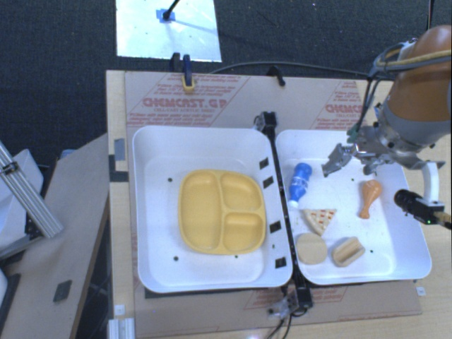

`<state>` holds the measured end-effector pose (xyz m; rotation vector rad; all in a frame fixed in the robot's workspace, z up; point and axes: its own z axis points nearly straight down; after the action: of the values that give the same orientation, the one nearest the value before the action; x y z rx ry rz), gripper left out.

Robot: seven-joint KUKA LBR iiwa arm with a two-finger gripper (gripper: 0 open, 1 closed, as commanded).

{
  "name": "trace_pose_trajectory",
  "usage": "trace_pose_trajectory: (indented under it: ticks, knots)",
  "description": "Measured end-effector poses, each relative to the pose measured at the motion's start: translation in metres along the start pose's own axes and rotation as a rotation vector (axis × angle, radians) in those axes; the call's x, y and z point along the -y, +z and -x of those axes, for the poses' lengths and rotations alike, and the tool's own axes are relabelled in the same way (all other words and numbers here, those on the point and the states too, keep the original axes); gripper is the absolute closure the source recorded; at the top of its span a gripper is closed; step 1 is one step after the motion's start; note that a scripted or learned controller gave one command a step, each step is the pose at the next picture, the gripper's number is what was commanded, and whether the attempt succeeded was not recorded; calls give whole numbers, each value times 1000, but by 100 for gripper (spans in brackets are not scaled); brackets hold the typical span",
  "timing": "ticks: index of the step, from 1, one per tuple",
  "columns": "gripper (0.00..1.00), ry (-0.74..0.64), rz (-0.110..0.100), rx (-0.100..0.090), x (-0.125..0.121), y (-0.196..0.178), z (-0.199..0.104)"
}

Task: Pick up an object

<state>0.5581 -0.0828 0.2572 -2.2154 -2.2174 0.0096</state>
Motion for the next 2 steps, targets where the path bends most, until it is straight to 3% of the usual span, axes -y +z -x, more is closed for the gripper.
trace_pose_trajectory:
  ticks: [1, 2]
  knots:
    - [0, -2, 11, 1, -2, -6, 0]
    - [0, 0, 6, 0, -1, 57, -1]
